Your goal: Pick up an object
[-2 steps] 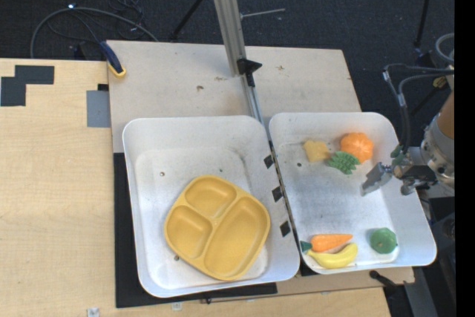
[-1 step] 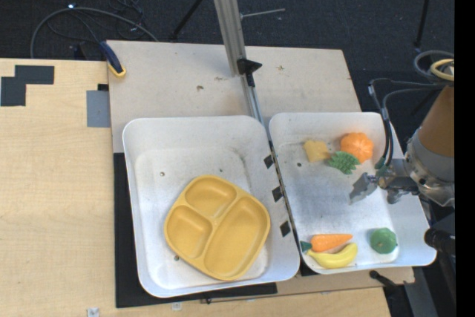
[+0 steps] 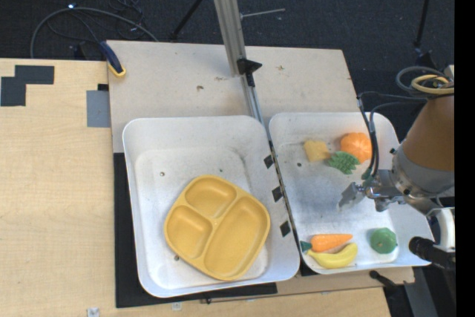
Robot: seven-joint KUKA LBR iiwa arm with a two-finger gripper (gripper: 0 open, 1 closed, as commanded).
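The right bin (image 3: 293, 159) holds several toy foods. At its back lie a pale yellow piece (image 3: 317, 151), an orange (image 3: 358, 145) and a green broccoli (image 3: 343, 162). Along its front lie a carrot (image 3: 331, 241), a banana (image 3: 334, 257) and a round green fruit (image 3: 383, 240). My gripper (image 3: 364, 200) hangs over the bin's right half, between the broccoli and the green fruit. It is open, with nothing between its fingers (image 3: 348, 196).
The left bin (image 3: 148, 152) carries a yellow divided plate (image 3: 217, 226). A metal post (image 3: 230, 18) rises behind the bins, and a rod runs down to the divider between them. A black cable (image 3: 368, 134) crosses the right bin's back corner.
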